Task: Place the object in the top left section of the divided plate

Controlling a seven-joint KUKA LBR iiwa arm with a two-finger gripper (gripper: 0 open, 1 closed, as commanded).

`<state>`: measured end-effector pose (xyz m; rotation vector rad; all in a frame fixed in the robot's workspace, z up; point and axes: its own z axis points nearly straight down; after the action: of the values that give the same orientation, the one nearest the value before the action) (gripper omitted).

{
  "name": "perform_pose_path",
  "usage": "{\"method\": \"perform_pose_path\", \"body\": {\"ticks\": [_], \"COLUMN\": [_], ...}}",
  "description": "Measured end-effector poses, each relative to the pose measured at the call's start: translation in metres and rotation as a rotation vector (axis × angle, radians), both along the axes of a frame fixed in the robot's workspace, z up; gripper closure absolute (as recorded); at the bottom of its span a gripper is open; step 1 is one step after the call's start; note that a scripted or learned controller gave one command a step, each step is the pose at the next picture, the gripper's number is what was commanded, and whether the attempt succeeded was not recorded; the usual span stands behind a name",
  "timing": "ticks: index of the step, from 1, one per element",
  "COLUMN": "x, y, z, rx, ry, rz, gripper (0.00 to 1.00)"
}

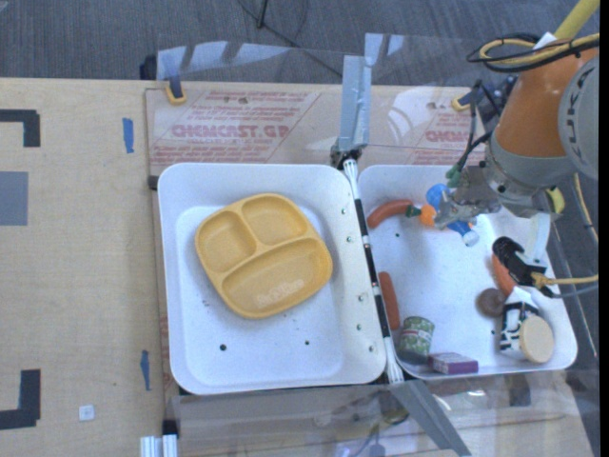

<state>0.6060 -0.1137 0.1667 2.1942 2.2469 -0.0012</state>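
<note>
Hand low in right bin, grip state impossible to tell; yellow divided plate well apart leftward, in the other bin.

Printed in faded red on the cardboard sheet behind the left bin — "CHONCAST.GR" or near it, letters blurred — with a further red word on the cardboard behind the right bin, too cut off to read.

Open plate; toys seemingly crowding right bin.
</note>
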Motion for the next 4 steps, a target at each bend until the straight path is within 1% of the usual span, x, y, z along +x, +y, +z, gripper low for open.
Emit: {"method": "perform_pose_path", "body": {"ticks": [1, 2, 3, 4], "x": [-0.064, -0.026, -0.036, -0.030], "y": [0.039, 0.121, 0.101, 0.190], "z": [0.078, 0.101, 0.017, 0.044], "rx": [0.002, 0.002, 0.001, 0.001], "ry": [0.001, -0.002, 0.001, -0.002], "rz": [-0.023, 0.030, 0.041, 0.149], "gripper": [1.00, 1.00, 1.00, 1.00]}}
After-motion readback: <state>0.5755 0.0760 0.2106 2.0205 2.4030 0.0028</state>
